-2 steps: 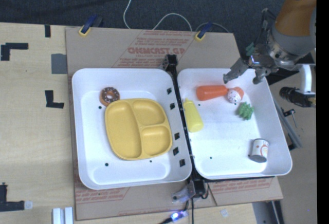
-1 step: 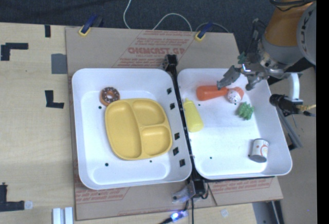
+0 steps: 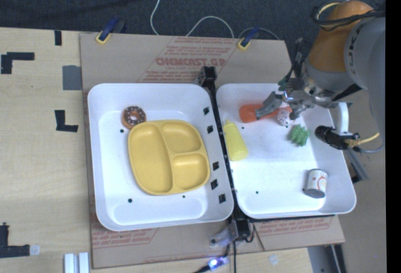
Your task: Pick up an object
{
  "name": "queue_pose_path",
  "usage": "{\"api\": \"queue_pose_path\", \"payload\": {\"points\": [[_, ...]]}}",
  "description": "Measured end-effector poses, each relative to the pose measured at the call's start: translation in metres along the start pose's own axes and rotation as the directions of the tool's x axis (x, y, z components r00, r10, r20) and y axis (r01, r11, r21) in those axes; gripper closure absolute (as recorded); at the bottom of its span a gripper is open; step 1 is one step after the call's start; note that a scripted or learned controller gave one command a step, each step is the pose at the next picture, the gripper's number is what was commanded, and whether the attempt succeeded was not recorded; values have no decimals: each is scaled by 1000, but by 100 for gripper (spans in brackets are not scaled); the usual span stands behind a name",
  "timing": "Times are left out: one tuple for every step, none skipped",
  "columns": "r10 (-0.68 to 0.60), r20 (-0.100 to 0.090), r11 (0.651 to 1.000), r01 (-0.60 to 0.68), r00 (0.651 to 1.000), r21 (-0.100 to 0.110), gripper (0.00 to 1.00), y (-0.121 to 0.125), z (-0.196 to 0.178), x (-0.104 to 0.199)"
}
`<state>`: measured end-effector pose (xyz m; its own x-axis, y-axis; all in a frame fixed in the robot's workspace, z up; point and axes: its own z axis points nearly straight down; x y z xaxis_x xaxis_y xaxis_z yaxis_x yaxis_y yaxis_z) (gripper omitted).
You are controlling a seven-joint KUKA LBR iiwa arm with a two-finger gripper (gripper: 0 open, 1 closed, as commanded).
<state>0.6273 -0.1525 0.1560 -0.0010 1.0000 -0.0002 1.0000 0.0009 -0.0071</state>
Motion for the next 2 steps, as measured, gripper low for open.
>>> {"api": "queue_pose_path", "payload": {"points": [[1, 0, 1000, -1, 1000, 1, 0, -11, 55, -3], [-1, 0, 1000, 1, 1000, -5, 100, -9, 42, -2]]}}
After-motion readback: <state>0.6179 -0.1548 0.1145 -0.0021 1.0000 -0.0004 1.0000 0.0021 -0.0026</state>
